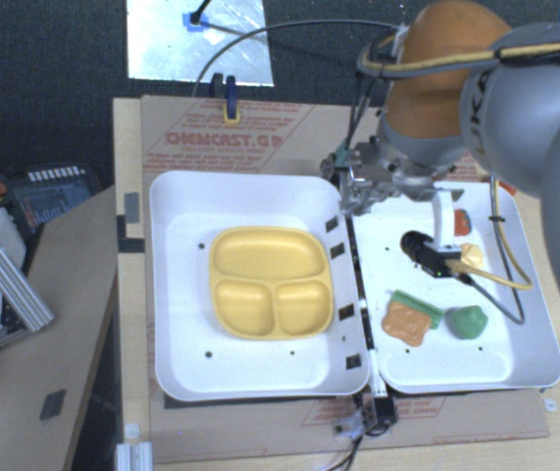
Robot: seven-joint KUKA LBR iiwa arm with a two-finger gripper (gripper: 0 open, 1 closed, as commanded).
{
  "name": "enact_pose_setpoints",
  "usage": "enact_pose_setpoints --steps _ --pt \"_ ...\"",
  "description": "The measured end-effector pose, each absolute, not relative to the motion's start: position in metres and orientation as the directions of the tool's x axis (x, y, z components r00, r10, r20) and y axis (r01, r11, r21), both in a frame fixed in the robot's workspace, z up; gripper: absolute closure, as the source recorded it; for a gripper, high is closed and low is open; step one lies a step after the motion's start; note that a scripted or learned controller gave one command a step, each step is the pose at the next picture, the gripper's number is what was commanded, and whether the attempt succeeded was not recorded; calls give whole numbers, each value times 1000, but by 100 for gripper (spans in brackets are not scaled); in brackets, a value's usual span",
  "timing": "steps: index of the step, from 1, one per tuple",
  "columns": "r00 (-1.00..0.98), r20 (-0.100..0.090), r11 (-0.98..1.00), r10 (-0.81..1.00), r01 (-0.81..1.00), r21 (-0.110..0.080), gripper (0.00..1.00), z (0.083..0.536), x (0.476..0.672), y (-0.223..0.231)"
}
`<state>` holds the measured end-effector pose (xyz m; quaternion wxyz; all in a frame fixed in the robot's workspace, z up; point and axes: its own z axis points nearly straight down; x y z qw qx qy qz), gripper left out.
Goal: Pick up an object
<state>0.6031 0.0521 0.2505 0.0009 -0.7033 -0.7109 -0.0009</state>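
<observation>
Gripper [356, 192] is located at the 10 o'clock corner of the right shallow white plastic bin [456, 366], above the wall it shares with the left shallow white plastic bin [177, 263]. Whether the gripper is wide or narrow cannot be told from this view, and no object is seen in its grasp. Candidate objects lie on the right bin floor. A flat orange plastic piece [406, 324] sits at 7 o'clock from the bin centre. A dark green elongated piece [419, 306] lies at its 12 o'clock edge, touching or overlapping it. A light green rounded lump [468, 322] rests at 5 o'clock from the bin centre, near the orange piece but apart from it. A small red item [462, 222] sits at 1 o'clock, partly hidden by robot hardware. All four are well apart from the gripper. A yellow three-compartment plastic tray [270, 283] lies flat at the centre of the left bin.
</observation>
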Motion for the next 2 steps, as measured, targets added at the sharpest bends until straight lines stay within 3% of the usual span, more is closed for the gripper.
enact_pose_setpoints --steps 1,2 --pt "-8 1 8 1000 1000 1 100 243 604 97" --pt "-4 0 4 1000 1000 1 0 243 604 94"
